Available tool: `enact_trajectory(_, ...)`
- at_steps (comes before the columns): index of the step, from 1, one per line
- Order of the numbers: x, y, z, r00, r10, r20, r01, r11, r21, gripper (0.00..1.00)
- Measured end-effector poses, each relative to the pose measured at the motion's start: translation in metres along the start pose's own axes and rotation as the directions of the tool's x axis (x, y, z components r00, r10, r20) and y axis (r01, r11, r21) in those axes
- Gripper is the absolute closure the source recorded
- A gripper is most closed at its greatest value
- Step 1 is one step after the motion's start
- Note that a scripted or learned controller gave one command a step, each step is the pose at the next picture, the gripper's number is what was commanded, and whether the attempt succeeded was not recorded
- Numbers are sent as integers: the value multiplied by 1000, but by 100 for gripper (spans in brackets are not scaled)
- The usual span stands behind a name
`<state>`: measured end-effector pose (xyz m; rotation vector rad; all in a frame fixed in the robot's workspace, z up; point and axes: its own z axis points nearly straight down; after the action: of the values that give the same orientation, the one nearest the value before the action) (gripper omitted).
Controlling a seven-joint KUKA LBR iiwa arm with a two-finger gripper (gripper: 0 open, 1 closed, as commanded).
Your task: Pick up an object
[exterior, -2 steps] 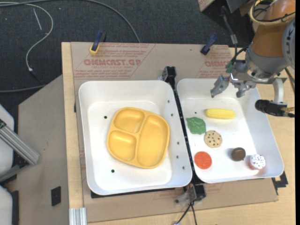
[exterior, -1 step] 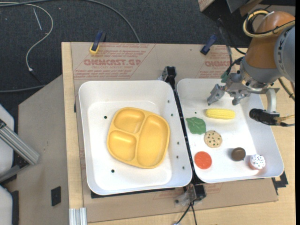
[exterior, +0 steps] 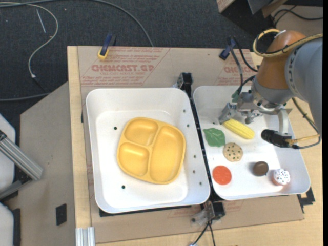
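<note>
Right now the corn (exterior: 239, 128) lies in the right bin (exterior: 302, 174), slanted, its upper-left end under the gripper (exterior: 237, 113). The gripper hangs low over that end, and whether it touches the corn is hard to make out. Its state cannot be told either, since the metal parts around it blur together against the white floor.

Around the corn lie five more things, one of each. A green leaf (exterior: 214, 136) sits just left of it, near the bin's left wall. A spotted cookie (exterior: 233, 151) lies just below the corn. A red disc (exterior: 222, 175) rests lower still, toward the front wall. A brown ball (exterior: 260, 168) sits to the right of the disc, and a white piece with dark dots (exterior: 281, 177) lies beside it in the front right corner; what that piece is cannot be told. A black part with an orange tip (exterior: 277, 138) sticks out over the bin to the right of the corn, partly hidden by the arm (exterior: 302, 70).

The arm comes in from the right, cut off by the frame edge, with its orange band (exterior: 274, 60) above the wrist and the wrist pointing down and to the left over the bin's back half.

The left bin (exterior: 97, 137) holds one yellow plate (exterior: 151, 150) with three compartments, roughly in the middle. Two blue clamps (exterior: 106, 45) grip the board's back edge, and a white cable (exterior: 46, 40) loops over the dark floor behind.
</note>
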<state>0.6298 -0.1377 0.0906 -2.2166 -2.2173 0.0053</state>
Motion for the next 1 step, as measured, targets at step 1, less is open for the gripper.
enact_trajectory(1,0,2,-16,1000,0,1,0,1000,-8,100)
